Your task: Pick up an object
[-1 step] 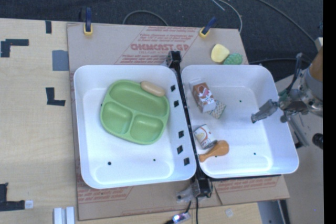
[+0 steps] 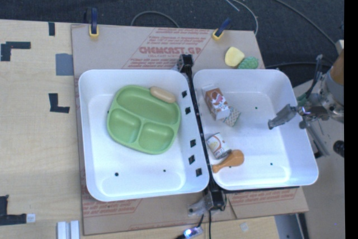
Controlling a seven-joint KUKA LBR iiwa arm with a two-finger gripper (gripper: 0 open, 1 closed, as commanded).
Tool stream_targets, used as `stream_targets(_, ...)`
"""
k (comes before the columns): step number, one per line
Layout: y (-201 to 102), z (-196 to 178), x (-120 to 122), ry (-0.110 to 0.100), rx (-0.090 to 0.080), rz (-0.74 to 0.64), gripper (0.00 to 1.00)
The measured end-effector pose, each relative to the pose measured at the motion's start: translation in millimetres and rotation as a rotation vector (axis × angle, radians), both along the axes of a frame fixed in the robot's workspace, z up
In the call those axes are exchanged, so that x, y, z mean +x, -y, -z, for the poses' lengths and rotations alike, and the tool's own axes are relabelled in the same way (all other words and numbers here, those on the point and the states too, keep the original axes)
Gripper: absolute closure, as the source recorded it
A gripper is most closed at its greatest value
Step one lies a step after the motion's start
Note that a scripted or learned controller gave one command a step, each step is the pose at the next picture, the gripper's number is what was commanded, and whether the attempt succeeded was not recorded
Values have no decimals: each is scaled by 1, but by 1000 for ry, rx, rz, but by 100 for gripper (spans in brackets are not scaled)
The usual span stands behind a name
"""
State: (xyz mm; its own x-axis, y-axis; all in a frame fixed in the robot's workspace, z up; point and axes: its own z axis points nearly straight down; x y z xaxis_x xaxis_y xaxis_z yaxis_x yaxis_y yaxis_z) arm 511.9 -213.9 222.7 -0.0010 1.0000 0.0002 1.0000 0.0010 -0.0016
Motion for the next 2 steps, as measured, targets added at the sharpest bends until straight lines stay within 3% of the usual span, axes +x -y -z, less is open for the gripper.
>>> stream_targets(2, -8, 126, 1, -6, 2, -1, 0)
